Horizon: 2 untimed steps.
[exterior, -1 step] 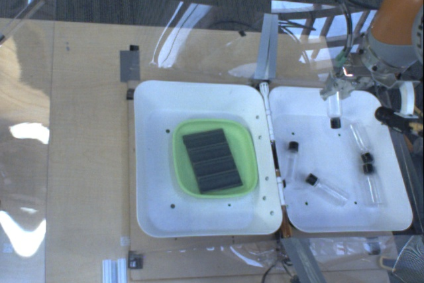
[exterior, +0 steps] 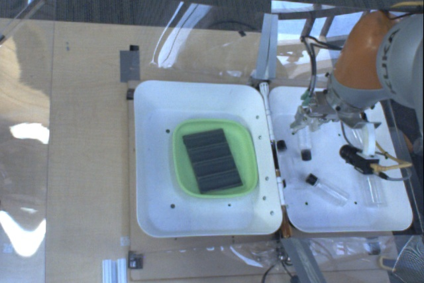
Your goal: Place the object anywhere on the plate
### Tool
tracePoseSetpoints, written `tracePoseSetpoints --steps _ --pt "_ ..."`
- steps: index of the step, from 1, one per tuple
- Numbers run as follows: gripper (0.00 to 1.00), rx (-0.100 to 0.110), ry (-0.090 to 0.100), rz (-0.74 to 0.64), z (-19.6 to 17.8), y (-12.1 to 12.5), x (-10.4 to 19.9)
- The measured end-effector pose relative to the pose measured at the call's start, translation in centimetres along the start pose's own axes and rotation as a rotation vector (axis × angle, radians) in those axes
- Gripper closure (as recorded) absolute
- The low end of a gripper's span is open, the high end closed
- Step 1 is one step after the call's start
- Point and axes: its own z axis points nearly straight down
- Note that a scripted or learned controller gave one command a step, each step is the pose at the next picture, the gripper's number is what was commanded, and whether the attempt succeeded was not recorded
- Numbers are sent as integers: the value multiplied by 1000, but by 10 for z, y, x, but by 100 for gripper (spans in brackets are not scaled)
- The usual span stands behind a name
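Note:
A lime green plate point(exterior: 181, 166) sits in the middle of the left bin point(exterior: 152, 209). A dark grey ribbed block point(exterior: 212, 161) lies flat on the plate, slightly turned. My gripper point(exterior: 307, 121) hangs over the upper left part of the right bin point(exterior: 397, 215), well apart from the plate. Just below it lies a small clear vial with a black cap point(exterior: 305, 148). I see nothing held in the gripper.
More small items lie in the right bin: a black bit point(exterior: 280, 144) near its left wall, a black-capped clear vial point(exterior: 324, 187) and another clear vial point(exterior: 374, 191). A ridge separates the two bins point(exterior: 273, 156).

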Motion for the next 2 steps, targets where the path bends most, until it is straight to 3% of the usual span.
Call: tracePoseSetpoints --steps 1,2 --pt "100 -3 0 -192 -39 -69 84" --pt "0 -2 0 -192 -38 -69 83"
